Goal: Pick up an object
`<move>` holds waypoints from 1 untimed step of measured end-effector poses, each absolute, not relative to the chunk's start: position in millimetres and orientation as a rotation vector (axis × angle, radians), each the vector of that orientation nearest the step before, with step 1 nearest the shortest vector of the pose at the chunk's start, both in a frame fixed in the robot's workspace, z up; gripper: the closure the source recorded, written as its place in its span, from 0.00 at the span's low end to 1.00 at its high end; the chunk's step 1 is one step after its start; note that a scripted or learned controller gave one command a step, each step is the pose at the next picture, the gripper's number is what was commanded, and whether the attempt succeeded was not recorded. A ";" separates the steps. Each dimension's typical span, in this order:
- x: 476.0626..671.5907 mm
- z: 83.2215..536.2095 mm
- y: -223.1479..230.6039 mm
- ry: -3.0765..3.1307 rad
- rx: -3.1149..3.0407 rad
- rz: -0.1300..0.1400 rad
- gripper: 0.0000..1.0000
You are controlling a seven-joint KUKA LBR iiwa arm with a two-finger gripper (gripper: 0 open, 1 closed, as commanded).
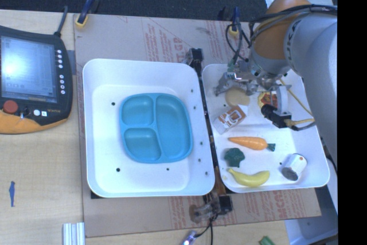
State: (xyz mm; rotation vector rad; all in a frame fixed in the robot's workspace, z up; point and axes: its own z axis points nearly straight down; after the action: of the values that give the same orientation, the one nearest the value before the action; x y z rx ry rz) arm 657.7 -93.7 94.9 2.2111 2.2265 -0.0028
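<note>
Gripper point(239, 84) position: low over the far end of the right bin point(312, 181), with the grey arm point(309, 49) reaching in from the right. We see metal fingers point(225, 86) splayed to either side of the wrist, so we read them as spread apart, with nothing visible between them.

Nearest candidate: a pale round object point(237, 97), possibly a bread roll, lying just beside the fingers on their near side, almost beneath the tips. We cannot tell whether a tip touches it. It has no clear long axis, so we judge that the approach needs little wrist rotation, only a short shift toward the near side and a descent.

Other candidates in the same bin:
- A small brown-and-white carton point(230, 117), further to the near side of the fingers, tilted.
- A carrot point(250, 143), beyond the carton, its long axis running across the bin.
- A broccoli floret point(233, 156) and a banana point(249, 178), well apart from the fingers at the near end.
- A small white can point(293, 167), at the near right corner.

The left bin point(103, 181) carries a blue divided plate point(155, 128), well to the left of the fingers.
</note>
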 end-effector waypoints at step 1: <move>656.7 92.6 -103.6 2.226 2.214 -0.004 0.00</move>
State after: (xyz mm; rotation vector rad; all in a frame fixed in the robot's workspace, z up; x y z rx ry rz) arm 656.7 -103.6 92.6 2.2144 2.2256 -0.0037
